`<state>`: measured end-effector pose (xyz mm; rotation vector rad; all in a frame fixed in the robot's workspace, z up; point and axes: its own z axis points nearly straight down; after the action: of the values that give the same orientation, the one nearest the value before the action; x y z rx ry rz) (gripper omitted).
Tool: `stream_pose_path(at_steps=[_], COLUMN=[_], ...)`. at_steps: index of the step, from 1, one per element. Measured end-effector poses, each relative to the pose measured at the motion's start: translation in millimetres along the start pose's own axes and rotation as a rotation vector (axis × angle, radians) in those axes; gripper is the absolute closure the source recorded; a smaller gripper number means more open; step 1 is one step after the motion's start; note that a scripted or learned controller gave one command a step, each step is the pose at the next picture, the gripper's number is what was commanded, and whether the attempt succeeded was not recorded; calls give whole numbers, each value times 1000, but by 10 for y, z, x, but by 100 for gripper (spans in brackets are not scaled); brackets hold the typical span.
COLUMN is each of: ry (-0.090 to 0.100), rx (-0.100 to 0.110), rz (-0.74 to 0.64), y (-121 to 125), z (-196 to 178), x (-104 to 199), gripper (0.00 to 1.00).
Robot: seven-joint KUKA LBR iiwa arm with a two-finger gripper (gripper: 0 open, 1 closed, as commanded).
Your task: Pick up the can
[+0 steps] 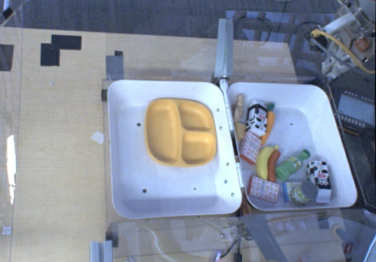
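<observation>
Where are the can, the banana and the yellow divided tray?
can (pixel 300 194): camera view, point on its round top, near the right bin's front edge.
banana (pixel 265 160): camera view, point on its middle.
yellow divided tray (pixel 163 131): camera view, point on its large left compartment.

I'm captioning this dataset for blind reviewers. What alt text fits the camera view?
Two shallow white bins sit side by side on a wooden bench: the left bin holds a yellow divided tray, the right bin a clutter of toy groceries with a small can near its front edge. The gripper hangs beyond the right bin's far corner, away from the can.
</observation>
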<state>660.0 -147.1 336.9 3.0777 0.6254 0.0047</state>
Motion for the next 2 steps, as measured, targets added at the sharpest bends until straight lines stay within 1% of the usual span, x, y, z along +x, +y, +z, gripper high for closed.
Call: stream_pose_path(at_steps=[1,2], ry=[6,-2], rx=[-2,2], rz=[195,194], y=[80,32], z=[-1002,1002], x=[-113,-220], gripper=[100,100])
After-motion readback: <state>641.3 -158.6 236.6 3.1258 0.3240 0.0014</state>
